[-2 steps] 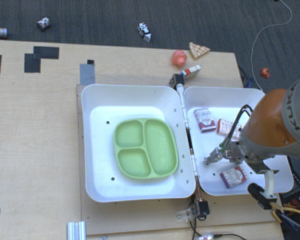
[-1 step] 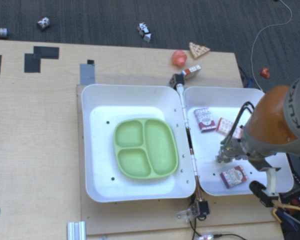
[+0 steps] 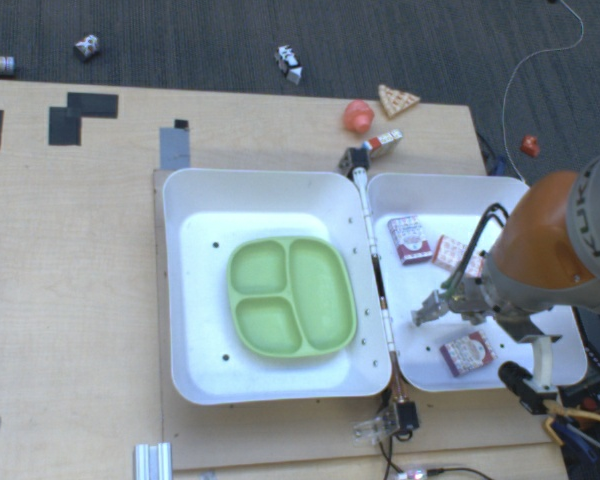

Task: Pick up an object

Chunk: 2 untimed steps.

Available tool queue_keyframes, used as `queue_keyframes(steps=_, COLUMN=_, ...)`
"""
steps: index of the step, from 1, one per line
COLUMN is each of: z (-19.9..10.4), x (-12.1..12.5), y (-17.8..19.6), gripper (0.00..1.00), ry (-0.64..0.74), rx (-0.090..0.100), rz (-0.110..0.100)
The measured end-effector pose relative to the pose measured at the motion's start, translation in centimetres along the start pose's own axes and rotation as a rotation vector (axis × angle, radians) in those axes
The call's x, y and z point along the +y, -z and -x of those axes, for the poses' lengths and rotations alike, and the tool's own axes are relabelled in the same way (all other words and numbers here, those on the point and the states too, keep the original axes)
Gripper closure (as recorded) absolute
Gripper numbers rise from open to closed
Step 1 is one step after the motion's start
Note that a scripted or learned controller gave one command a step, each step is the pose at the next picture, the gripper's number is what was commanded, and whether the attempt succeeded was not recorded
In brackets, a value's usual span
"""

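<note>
Gripper (image 3: 430, 311): I had it low in the right bin (image 3: 570, 373); couldn't tell if open or shut.
Targets: red packet (image 3: 467, 354) just below-right of tip; two more packets (image 3: 410, 238) near bin's top.
Left bin (image 3: 195, 298): green tray (image 3: 291, 297), not needed.
Tip: I'd center over nearest packet, drop straight, close fully before lifting.
</note>
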<state>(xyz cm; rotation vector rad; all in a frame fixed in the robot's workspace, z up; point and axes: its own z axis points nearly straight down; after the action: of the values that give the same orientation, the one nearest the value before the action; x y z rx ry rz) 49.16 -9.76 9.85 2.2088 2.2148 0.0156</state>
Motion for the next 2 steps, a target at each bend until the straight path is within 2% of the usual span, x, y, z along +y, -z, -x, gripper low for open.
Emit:
queue_keyframes(steps=1, z=-1.1, x=-0.3, y=-1.1, gripper=0.0, ry=-0.002, rx=-0.002, rz=-0.006)
queue_keyframes(steps=2, z=-1.2, x=0.0, y=0.0, gripper=1.0, ry=0.0, rx=-0.001, rz=0.0)
